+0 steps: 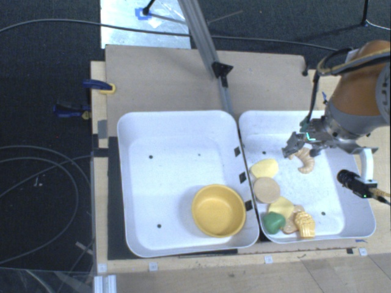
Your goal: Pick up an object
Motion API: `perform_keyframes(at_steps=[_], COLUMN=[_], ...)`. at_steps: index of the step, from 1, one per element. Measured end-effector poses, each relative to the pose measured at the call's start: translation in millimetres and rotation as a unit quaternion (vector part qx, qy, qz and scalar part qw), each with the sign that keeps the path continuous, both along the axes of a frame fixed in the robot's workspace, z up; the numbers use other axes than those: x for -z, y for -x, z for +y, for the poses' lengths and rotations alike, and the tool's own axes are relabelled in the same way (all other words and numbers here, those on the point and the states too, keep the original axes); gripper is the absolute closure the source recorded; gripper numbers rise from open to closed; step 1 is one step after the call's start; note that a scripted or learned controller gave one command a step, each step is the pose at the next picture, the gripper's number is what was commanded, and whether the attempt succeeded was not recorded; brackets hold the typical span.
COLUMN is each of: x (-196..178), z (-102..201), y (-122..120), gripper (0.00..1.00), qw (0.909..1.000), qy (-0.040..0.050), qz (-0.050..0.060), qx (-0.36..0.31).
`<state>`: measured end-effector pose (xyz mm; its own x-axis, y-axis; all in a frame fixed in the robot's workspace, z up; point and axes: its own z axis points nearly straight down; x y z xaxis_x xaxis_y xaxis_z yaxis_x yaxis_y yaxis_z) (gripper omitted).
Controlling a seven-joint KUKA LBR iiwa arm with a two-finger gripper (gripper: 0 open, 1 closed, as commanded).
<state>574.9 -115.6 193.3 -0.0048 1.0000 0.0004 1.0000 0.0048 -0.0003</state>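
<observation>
Over the right bin (360, 224), upper part, the gripper (299, 146) hangs off the grey-and-orange arm (360, 99); cannot tell whether it is parted or clamped, nor whether it has hold of anything. A tan curved piece (305, 162) lies just beside it on the bin floor. Further left and lower in that bin: pale yellow lump (264, 168), round beige disc (267, 190), green piece (273, 223) touching a yellow piece (283, 207), and a ridged yellow-brown item (304, 223) beside them. Left bin (159, 145) holds a yellow bowl (219, 210) near its lower right corner, upright.
</observation>
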Motion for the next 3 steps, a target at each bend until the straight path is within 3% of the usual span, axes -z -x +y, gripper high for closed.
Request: perform_keyframes(at_steps=[1, 3], x=[0, 104], z=[0, 6], y=[0, -2], gripper=[0.00, 0.00], qw=[1.0000, 1.0000], qy=[0.0001, 0.0005], qz=[0.000, -0.001], qx=[0.000, 0.003])
